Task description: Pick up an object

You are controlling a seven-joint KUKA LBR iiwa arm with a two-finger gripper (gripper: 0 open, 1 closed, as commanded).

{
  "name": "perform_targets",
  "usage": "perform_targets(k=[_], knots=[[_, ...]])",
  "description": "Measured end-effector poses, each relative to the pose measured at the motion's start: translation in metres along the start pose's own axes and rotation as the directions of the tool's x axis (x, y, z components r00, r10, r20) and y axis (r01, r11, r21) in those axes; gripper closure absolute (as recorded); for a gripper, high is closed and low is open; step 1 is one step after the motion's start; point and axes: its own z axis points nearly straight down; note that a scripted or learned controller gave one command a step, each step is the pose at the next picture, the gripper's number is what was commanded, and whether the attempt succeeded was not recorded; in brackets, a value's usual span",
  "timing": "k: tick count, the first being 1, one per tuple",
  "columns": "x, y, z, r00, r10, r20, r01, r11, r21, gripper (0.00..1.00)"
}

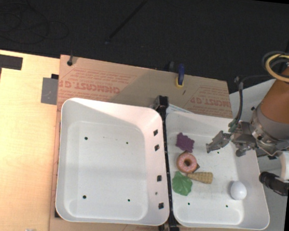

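Two white bins [69, 129] are sitting on brown cardboard [122, 86] over the pale wooden desk [10, 148], dark floor behind. The end effector [224, 141] is hovering open and empty above the right bin's far edge.

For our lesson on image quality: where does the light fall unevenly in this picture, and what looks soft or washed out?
Camera view: the left bin glares brightest across its upper floor, its lower part dimmer; the white ball almost merges with the right bin; the background above the bench is nearly black; the gripper looks slightly soft.
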Motion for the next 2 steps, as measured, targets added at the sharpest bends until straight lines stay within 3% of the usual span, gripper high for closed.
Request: perform_targets(k=[1,2], knots=[[0.0,0.0,-0.01,1.0,0.0,-0.001,0.0,1.0,0.002,1.0],[0.056,-0.001,-0.102,1.0,-0.005,-0.001,0.005,1.0,-0.007,1.0]])
